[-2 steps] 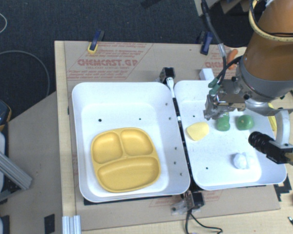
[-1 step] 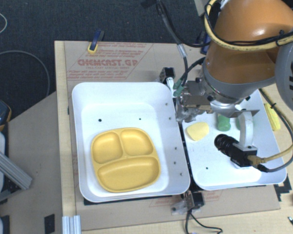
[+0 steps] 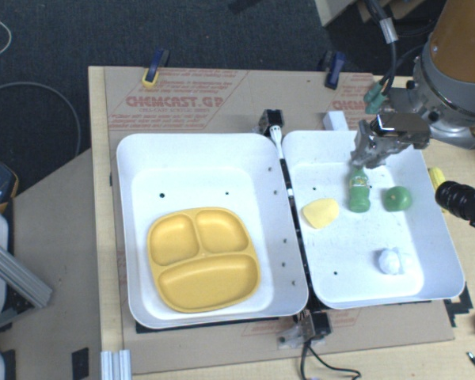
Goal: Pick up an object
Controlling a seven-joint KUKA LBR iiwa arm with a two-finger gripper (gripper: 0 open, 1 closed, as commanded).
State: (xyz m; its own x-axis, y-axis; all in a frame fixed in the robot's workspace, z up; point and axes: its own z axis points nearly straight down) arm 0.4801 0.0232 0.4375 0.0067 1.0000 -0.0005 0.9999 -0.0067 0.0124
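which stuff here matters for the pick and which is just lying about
Job: gripper; right bin with its green cylinder, green ball, yellow piece, white lump.
Lying about: left bin, yellow divided plate, clamps.

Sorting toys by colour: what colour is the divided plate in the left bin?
Yellow; the divided plate shows in the camera view.

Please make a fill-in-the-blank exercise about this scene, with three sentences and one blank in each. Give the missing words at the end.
1. The divided tray in the left bin has the colour ____.
2. The right bin holds ____ small objects.
3. The gripper hangs over the ____ bin, just above the green cylinder.

Missing words: yellow; four; right
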